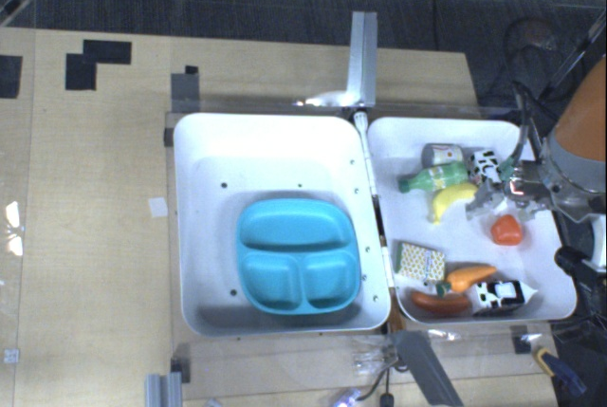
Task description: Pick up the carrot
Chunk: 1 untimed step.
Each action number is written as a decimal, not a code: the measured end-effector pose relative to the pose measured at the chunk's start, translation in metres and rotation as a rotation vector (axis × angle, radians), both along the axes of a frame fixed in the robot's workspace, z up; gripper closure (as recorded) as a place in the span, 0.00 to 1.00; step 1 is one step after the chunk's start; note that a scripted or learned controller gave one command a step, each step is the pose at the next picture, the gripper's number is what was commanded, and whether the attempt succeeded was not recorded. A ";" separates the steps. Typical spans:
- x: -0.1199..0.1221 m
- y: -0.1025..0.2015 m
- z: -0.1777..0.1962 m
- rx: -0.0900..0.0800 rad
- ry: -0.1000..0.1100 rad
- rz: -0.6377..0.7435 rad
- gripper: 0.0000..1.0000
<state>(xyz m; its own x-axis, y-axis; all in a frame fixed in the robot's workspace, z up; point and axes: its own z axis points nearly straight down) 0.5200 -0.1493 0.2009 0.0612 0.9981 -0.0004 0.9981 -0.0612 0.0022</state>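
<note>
At the right edge of the frame, the arm [580, 135] shows an orange band above a grey wrist, with dark cables alongside.

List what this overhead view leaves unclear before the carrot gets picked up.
- End effector: too small and blurred in the camera view to tell its fingers' state.
- Carrot: its left end is hidden behind the patterned packet.
- Black-and-white carton beside the carrot: too small to read.
- Arm: cut off by the right edge.
- Grey can: label blurred.
</note>
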 end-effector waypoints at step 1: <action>-0.032 -0.006 -0.074 0.000 0.002 0.088 0.00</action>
<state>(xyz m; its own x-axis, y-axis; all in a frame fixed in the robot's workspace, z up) 0.4876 -0.1554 0.1269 -0.0266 0.9996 -0.0007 0.9996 0.0266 -0.0001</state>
